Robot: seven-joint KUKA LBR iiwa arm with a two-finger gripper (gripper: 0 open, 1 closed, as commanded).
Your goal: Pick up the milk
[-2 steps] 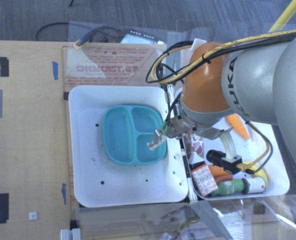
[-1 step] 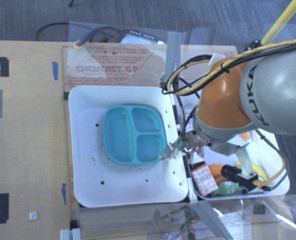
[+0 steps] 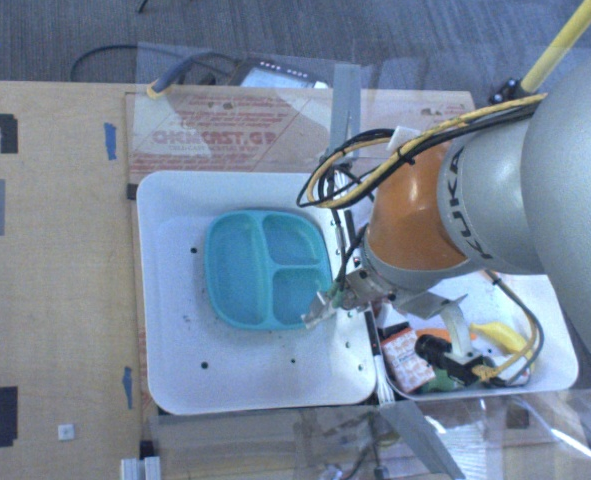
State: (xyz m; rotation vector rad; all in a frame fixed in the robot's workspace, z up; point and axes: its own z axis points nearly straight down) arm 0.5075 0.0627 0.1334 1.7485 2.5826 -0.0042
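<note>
**Milk Not Yet Lifted; Gripper Hangs Over the Other Bin**

Most of the right side of the camera view is covered by the arm (image 3: 495, 168), which is reached in over the right bin (image 3: 560, 363), so that much of that bin is hidden beneath it. The left bin (image 3: 175, 358) is seen almost whole. One blue-green plate (image 3: 265, 268) with three compartments is laid in its upper middle, and nothing is seen on the plate.

In the right bin, a small heap of things is glimpsed under the arm. A white box with red and orange print is taken to be the milk carton (image 3: 407, 360). It is lain at the bin's left end, just beside the wall shared with the left bin. A yellow thing (image 3: 500, 336), perhaps a banana, is seen further right. The rest is too covered to be named.

The gripper (image 3: 320, 311) is placed over the left bin, at the lower right rim of the plate, apart from the carton. Whether it is apart or together cannot be told, and nothing is seen clamped in it.

The task is judged barely begun: the carton is not yet reached, gripped or raised, and a move across the shared wall is called for.
</note>
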